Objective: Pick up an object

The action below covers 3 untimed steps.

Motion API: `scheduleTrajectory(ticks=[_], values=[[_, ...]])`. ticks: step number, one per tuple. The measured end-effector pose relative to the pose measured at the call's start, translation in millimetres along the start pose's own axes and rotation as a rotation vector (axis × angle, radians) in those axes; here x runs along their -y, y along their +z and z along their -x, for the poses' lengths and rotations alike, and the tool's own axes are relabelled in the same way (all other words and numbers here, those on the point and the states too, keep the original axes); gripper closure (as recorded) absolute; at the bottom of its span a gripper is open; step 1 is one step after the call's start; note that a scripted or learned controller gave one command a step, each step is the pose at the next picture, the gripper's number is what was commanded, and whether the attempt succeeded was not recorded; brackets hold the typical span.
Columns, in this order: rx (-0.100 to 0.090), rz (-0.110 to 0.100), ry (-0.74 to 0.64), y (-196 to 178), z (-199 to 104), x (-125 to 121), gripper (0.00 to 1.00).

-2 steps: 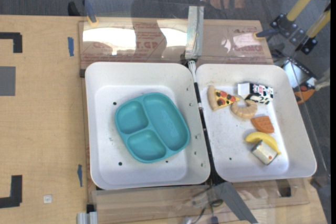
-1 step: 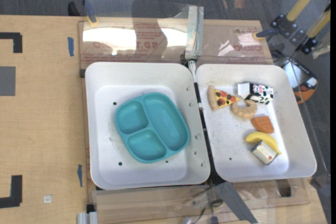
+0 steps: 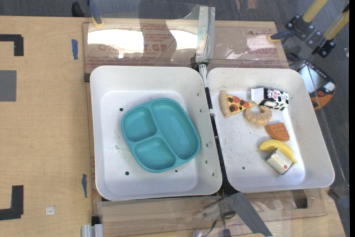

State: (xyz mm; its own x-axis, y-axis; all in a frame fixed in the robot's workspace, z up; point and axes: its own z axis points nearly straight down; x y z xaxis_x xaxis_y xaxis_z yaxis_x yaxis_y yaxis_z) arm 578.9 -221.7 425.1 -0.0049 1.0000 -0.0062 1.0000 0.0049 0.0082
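Observation:
The right bin (image 3: 316, 166) holds several small toy foods. A pizza slice (image 3: 234, 104) lies at its far left, touching a tan pastry (image 3: 258, 115). A black-and-white piece (image 3: 274, 98) sits by the far wall, next to a small white block (image 3: 257, 94). An orange wedge (image 3: 277, 131) lies near the middle. Below it a yellow banana (image 3: 275, 147) rests against a small white box (image 3: 279, 162).
The left bin (image 3: 105, 91) holds a teal divided plate (image 3: 161, 135). A clear plastic screen (image 3: 150, 25) stands behind the bins. A yellow pole with a black clamp (image 3: 310, 33) and a grey-and-orange part (image 3: 320, 91) sit beyond the right bin's far right corner.

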Motion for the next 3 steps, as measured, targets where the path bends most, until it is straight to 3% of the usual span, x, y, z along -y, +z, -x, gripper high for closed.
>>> scheduleTrajectory(ticks=[1, 2, 3], values=[[-0.009, -0.010, -0.007, 57.4, -110.7, 39.7, 1.00], [-0.008, -0.017, -0.003, 166.2, -211.0, 74.4, 1.00], [-0.006, -0.009, 0.004, 162.9, -207.3, 73.2, 0.00]])
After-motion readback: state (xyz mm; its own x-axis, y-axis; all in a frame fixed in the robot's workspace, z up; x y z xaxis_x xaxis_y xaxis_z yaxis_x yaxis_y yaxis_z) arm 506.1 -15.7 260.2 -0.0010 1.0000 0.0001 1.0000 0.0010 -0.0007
